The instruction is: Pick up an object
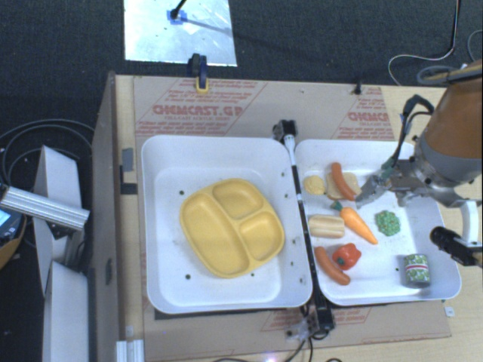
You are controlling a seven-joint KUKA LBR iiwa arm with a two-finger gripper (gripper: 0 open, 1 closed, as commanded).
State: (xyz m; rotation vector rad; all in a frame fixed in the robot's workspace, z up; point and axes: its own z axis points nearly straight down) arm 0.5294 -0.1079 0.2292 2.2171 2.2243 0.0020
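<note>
Dark carpet surrounds a bench (226,100) topped with printed cardboard, seen from above at a slant. At far left, black cables and white and silver hardware lie on the floor. Two shallow white bins sit side by side on the bench. At left, the left bin (162,172) holds a yellow divided tray (230,225), lying at a slant near its middle. Right of the seam, the right bin (445,277) holds toy food: a pale round piece (314,184) by the seam, a sausage (343,181) lying on a tan slice near the back, a hot dog bun (326,225) below them, a carrot (358,225) just beside the bun, a second sausage (331,265) touching a red pepper (346,256) toward the front, a green cluster of peas (388,222) farther right, and a small can (416,269) with a green label near the front right corner. From the right edge the grey arm with its orange band reaches in, and the gripper (365,194) hangs low over the right bin, its tip between the sausage and the carrot's top. Whether its fingers are spread or pressed together cannot be told from this angle, and nothing is visibly pinched between them.
</note>
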